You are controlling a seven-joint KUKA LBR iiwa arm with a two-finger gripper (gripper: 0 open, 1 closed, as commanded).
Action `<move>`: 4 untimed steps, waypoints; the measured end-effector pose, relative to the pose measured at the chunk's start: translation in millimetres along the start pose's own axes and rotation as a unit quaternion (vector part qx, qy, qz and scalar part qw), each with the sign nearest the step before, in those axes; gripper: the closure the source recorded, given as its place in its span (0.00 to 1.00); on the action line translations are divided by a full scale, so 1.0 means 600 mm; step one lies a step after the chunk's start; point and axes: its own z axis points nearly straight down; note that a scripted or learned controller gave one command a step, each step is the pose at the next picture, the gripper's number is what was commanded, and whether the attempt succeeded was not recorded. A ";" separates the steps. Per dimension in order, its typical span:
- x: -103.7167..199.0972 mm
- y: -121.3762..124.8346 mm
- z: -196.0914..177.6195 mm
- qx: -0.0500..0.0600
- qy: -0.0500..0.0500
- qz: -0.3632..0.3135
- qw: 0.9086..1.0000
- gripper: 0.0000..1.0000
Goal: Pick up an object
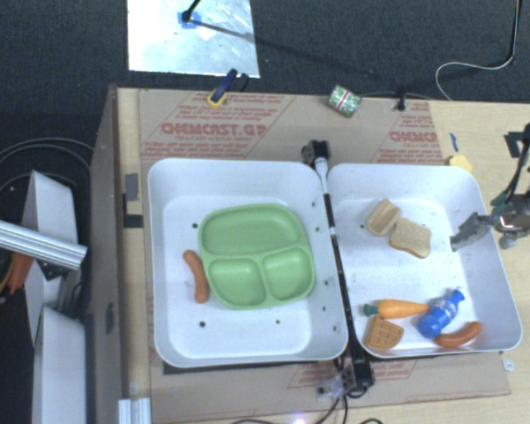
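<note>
The right bin [477, 272] holds two pieces of toy bread [382, 216] [411, 237] near its back. Along its front lie an orange carrot [402, 308], a blue bottle [440, 316], a reddish sausage [459, 335] and a tan waffle square [382, 334]. My gripper [469, 233] hangs over the right side of this bin, just right of the bread and above the bottle's spot. Nothing is seen held in it.
The left bin [172, 201] carries a green divided plate [256, 254] with a second sausage [196, 276] beside its left edge. A divider rail [333, 237] runs between the bins. A small green can [344, 101] and a clip [223, 89] lie behind them.
</note>
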 end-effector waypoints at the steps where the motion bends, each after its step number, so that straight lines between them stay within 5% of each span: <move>1: 0.026 -0.020 0.089 0.000 0.000 0.001 1.000 0.00; 2: -0.027 0.092 0.226 0.001 0.000 0.000 1.000 0.00; 3: -0.023 0.002 0.249 0.001 0.000 0.001 1.000 0.00; 4: 0.017 0.108 0.283 -0.001 0.000 -0.001 1.000 0.00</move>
